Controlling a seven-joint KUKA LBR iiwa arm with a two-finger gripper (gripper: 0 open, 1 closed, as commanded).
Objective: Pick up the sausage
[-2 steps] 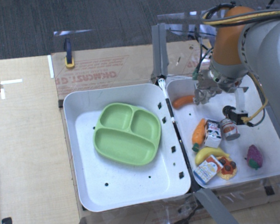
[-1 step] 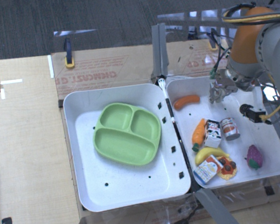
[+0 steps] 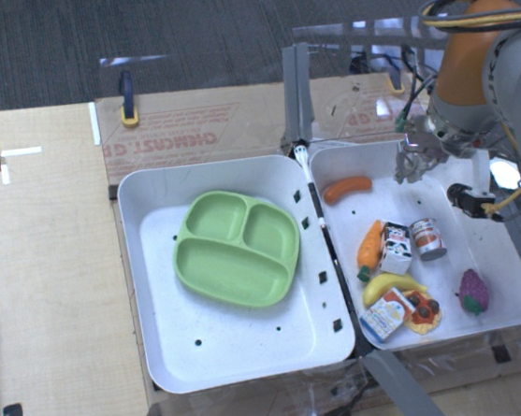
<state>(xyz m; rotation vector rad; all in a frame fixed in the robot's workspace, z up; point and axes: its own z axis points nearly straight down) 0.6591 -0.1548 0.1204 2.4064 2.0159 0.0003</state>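
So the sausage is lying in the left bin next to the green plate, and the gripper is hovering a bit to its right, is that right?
Not quite. The camera view shows the sausage lying in the right bin, near its far left corner, not in the left bin with the green plate. The rest stands: the gripper is a bit to its right.
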